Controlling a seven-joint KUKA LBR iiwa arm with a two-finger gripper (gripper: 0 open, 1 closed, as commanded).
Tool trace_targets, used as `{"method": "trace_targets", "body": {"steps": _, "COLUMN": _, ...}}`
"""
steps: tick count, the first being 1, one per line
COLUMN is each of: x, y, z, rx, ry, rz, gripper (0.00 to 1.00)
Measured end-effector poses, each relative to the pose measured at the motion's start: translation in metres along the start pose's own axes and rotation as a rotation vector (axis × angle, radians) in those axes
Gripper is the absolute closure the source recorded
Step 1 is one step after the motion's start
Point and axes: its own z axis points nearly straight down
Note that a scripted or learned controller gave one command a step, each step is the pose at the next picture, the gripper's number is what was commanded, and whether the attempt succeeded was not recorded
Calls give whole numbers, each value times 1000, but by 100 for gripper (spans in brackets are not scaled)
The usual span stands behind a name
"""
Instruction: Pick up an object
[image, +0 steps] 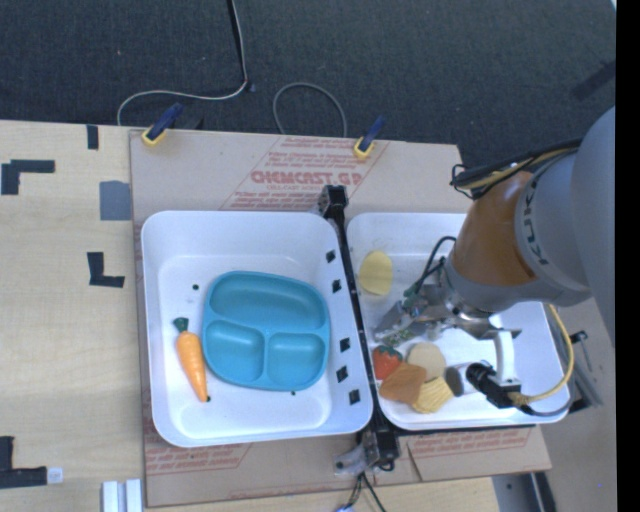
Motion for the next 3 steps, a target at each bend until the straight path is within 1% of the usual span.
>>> {"method": "trace_targets", "body": {"steps": 1, "x": -4, "y": 48, "z": 10, "rx": -12, "ry": -2, "rz": -4, "gripper": 0}}
{"method": "trace_targets", "body": {"steps": 2, "x": -5, "y": 48, "z": -1, "rx": -18, "ry": -6, "rz": -3, "gripper": 100}}
{"method": "trace_targets", "body": {"steps": 3, "x": -5, "y": 48, "z": 0, "rx": -17, "ry": -6, "rz": -4, "gripper": 0}}
